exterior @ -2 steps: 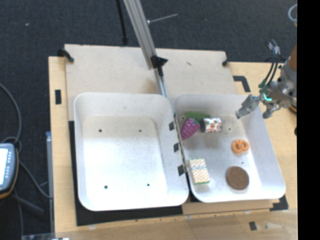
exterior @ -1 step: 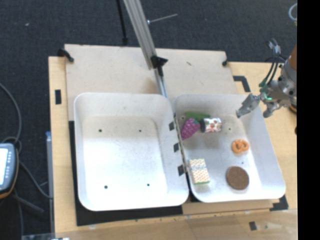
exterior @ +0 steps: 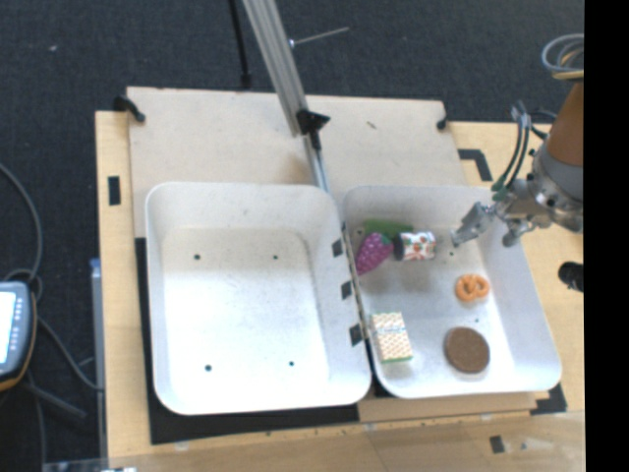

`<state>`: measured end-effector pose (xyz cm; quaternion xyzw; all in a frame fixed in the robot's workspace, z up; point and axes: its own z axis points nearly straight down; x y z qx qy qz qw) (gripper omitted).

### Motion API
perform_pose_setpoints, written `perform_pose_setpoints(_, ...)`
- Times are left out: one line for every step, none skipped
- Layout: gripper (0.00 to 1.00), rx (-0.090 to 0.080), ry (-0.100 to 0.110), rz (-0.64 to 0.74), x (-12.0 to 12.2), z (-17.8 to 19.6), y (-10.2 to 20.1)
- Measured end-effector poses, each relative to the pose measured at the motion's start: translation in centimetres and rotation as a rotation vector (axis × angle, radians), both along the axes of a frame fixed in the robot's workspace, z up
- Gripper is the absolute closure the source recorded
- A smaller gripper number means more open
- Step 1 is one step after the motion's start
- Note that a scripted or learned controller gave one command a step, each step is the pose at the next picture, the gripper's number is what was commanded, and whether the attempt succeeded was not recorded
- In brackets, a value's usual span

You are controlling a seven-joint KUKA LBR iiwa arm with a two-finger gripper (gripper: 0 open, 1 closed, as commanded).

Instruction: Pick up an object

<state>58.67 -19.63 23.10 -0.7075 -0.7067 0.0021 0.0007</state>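
Bench (exterior: 216, 136): one, pale wood, bearing two shallow white bins side by side, on dark carpet.
Left bin (exterior: 167, 264): one, white with fine dark specks on its floor and four small dark dots.
Right bin (exterior: 531, 342): one, white, touching the left bin along the middle seam; five loose objects lie in it.
Arm (exterior: 562, 155): one, grey with an orange band, reaching in from the right edge over the right bin's upper right corner.
Metal rail (exterior: 275, 52): one, a slanted silver bar running from the top edge down to a black clamp at the bench's middle.
Gripper (exterior: 487, 226): one, over the upper right part of the right bin; its two fingers stand apart with nothing between them, one toward the bin's centre, one nearer the rim.
Brown disc (exterior: 467, 350): one, round and flat, near the bin's lower right.
Patterned box (exterior: 392, 336): one, small, pale with a checked print, at the lower left, near the seam.
Purple piece (exterior: 371, 253): one, at the upper left, just beside the green piece.
Green piece (exterior: 386, 230): one, dark, lying above the purple one.
Small carton (exterior: 417, 246): one, white with red, just right of the purple and green pieces, left of the gripper.
Orange ring (exterior: 473, 287): one, smallest, between the gripper and the brown disc.
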Motion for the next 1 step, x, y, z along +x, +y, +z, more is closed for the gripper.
perform_pose_setpoints(0.00, 0.001, 0.001, -0.002, -0.86, -5.54, 0.53)
